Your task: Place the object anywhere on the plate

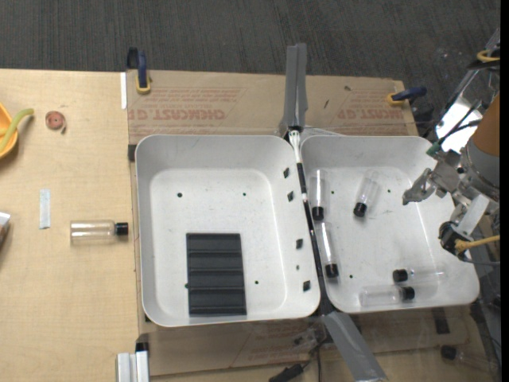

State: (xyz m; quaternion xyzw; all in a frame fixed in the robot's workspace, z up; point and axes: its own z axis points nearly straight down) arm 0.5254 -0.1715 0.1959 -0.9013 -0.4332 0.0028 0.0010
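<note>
The tabletop [71, 293] carries 2 shallow white bins side by side on a sheet of cardboard [262, 102]. In the left bin [159, 173] lies a black ridged plate [215, 274], flat on the floor toward the near edge, with nothing on it. The right bin [382, 153] holds 5 clear vials with black caps: 1 vial [316, 195] lies along the left wall, a second vial [326, 249] lies just below it along the same wall, a third vial [364, 195] lies tilted near the middle, and a pair of vials [404, 285] lies close together at the near right corner. The arm [485, 146] reaches in from the right, and its gripper [417, 191] hangs over the right part of the right bin, apart from the tilted vial. Whether the jaws are spread or pressed together I cannot tell; nothing shows between them. On the bare wood to the left lie another clear bottle [97, 230] with a black cap, a small pale strip [44, 209], a little round reddish disc [54, 119], and part of an orange bowl [6, 134] at the edge.
</note>
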